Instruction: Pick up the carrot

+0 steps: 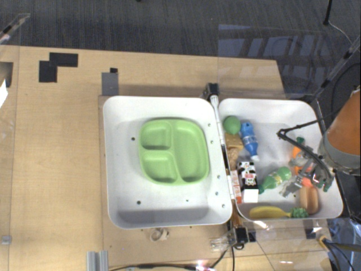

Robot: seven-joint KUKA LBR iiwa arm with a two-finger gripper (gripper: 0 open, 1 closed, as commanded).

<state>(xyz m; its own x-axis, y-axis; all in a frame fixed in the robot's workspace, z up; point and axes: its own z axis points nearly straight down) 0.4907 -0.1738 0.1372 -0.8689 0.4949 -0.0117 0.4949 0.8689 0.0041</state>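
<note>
**Claw low over the right bin**

Left of the right bin [265, 109] lies a green plate [172, 151]. Inside that bin's right side, the gripper [304, 176] hovers, grip unclear; the carrot [298, 153] lies just beside it.

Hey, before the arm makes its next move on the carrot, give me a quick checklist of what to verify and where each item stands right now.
1. Carrot located: ok. The carrot lies in the right bin, near its right side.
2. Gripper over the target: ok. The gripper sits just below the carrot in the camera view.
3. Carrot between the fingers: cannot tell; the metal parts blur together there.
4. Neighbours clear of the approach: not ok. A green toy and a hot dog crowd the gripper.
5. Banana out of the way: ok, it lies along the bin's front wall.
6. Green divided plate in the left bin: ok, far from the work.
</note>
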